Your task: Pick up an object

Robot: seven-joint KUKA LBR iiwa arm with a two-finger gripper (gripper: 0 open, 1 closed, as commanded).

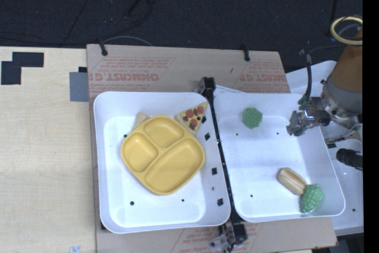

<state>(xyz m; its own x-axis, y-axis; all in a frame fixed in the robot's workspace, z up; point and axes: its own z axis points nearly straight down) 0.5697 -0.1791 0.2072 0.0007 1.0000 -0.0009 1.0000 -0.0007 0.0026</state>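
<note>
Green ball (311, 198) touching tan roll (291, 180) in right bin's (260, 210) near-right corner, second green ball (252, 117) far-left, open floor between, gripper (299, 124) at far-right rim, grip state unreadable, yellow 3-compartment plate (163, 154) filling left bin (118, 210).

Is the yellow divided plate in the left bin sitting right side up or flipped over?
Right side up. The yellow divided plate shows its three hollow compartments and raised rim facing the camera, lying flat in the left bin.
</note>
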